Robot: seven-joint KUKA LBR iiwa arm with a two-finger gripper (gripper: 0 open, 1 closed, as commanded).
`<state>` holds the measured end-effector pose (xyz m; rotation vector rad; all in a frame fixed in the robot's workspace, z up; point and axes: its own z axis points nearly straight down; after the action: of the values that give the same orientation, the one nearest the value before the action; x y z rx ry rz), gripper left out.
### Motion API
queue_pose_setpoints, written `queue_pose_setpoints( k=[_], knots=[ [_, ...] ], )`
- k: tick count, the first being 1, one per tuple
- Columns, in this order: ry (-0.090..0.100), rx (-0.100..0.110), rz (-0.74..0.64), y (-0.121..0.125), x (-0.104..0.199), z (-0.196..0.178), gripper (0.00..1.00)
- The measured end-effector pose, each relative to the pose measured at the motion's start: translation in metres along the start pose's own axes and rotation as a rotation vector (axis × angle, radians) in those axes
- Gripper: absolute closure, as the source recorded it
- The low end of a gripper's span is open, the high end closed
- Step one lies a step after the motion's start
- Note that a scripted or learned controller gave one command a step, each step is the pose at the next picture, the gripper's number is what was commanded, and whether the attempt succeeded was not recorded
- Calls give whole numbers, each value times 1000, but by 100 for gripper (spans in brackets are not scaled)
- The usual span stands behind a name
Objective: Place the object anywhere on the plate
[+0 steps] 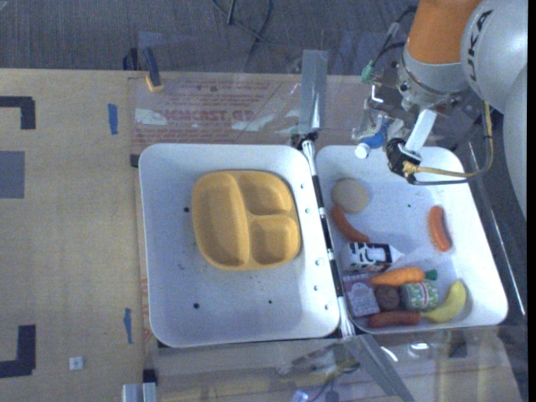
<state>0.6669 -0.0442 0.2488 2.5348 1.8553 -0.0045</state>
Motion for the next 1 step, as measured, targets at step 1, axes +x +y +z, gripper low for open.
queue_pose_setpoints(
  k=[1],
  knots=[
    [3, 0, -156, -29, 57, 64, 100]
  ],
)
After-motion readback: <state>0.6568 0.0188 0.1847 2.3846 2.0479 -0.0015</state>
